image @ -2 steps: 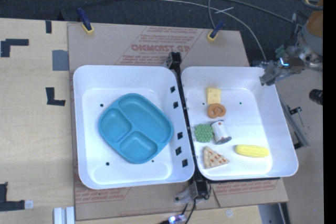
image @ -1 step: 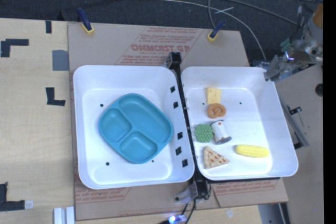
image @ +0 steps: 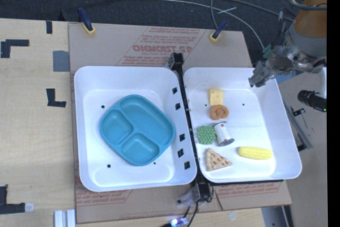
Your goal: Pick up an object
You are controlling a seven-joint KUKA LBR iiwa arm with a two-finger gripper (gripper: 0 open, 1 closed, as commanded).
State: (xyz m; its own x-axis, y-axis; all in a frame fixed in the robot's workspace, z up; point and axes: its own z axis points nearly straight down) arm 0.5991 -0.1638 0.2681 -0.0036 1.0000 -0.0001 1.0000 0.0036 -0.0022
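Toys sit in the right bin (image: 281, 130): a yellow corn (image: 255, 153), a pizza slice (image: 217, 159), a green ball (image: 206, 134), a donut (image: 218, 112), a cheese block (image: 216, 97) and a small silver cup (image: 223, 134). The corn lies alone near the front, looks light, hard and a bit slippery, so grab it across its middle. The gripper (image: 258, 78) hangs over the bin's far right corner. I cannot tell how wide it is. A blue plate (image: 137, 129) lies in the left bin (image: 90, 114).

Blue tray (image: 137, 129) — yellow corn (image: 255, 153) — white bins (image: 87, 87)
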